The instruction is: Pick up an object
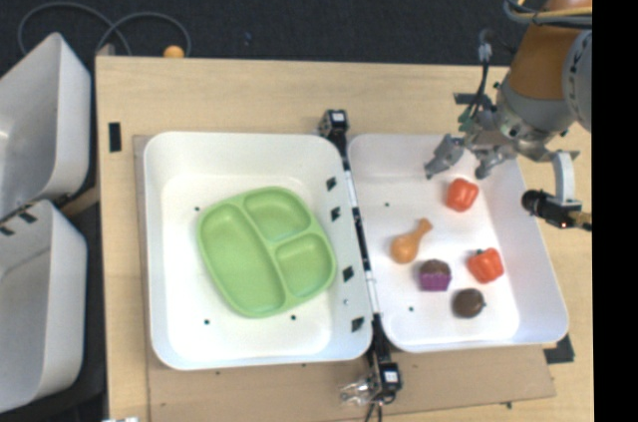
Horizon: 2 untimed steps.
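a: how many bins are sitting on the tabletop?

b: two shallow white ones, side by side, both smooth plastic with rounded corners. the left bin is carrying one pale green divided plate, a matte plate with three compartments, lying tilted in the middle.

a: and the right bin?

b: five small toy foods are lying in it. two are glossy red-orange pieces shaped like peppers: the upper pepper is sitting near the far side and the lower pepper is resting toward the right wall. one tan drumstick, with a bulbous end and a thin handle, is lying at a slant near the middle. one purple block with a dark rounded top is sitting just below the drumstick, and one dark brown ball is resting nearest the front edge. none of them is touching another, though the purple piece and the drumstick are lying close.

a: what is the arm doing?

b: the grey arm is reaching in from the right, with its orange band showing above the wrist. the claw is hovering over the far part of the right bin, just above the upper pepper, its two metal fingers spreading apart and gripping nothing.

a: anything else?

b: one small orange ball is sitting at the tabletop's far edge.
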Each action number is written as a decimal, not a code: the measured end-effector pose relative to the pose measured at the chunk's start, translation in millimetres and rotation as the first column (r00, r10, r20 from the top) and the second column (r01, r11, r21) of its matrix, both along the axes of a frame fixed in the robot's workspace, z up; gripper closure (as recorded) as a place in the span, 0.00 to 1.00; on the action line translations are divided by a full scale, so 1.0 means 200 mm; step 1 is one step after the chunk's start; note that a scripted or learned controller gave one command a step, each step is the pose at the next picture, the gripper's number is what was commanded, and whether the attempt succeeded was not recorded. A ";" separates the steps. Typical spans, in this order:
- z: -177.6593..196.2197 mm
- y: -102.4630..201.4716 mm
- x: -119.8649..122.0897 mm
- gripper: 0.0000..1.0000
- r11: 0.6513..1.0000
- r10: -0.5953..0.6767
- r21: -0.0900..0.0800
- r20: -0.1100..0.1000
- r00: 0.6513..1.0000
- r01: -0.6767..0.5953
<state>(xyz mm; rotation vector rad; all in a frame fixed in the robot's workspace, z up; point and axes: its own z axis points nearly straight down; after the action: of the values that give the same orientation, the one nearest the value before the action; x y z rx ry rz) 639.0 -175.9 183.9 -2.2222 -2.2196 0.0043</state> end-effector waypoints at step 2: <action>-0.28 -0.06 0.06 0.00 1.000 -0.003 -0.010 0.029 1.000 0.003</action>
<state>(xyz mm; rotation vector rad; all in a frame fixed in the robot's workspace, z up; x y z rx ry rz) 650.2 -187.9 128.0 -2.2449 -2.2356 -0.0174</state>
